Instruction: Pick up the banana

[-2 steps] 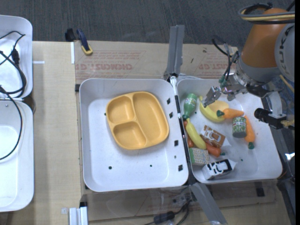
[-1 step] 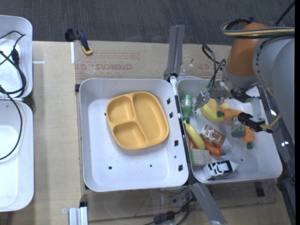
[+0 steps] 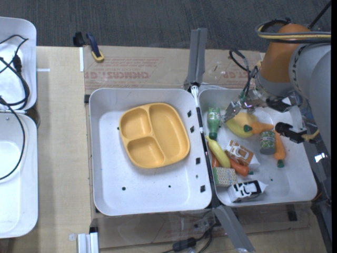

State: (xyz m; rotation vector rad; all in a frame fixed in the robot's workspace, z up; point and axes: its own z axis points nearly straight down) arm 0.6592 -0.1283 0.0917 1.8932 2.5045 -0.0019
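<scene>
Resting curved and smooth, banana (image 3: 241,124) beside metal pincer (image 3: 235,108).

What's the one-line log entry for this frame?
hand: at banana top end, right bin | grasp: unconfirmed | yellow plate: left bin

Left white bin (image 3: 100,157) carries a yellow three-compartment plastic plate (image 3: 154,135), sitting slightly askew. Over in the right white bin (image 3: 303,186): a green bottle (image 3: 212,121) by the divider, a long pale-yellow corn-like piece (image 3: 218,153), a small orange-and-white carton (image 3: 240,153), an orange carrot (image 3: 279,148), a black-and-white box (image 3: 246,190) near the front.
</scene>
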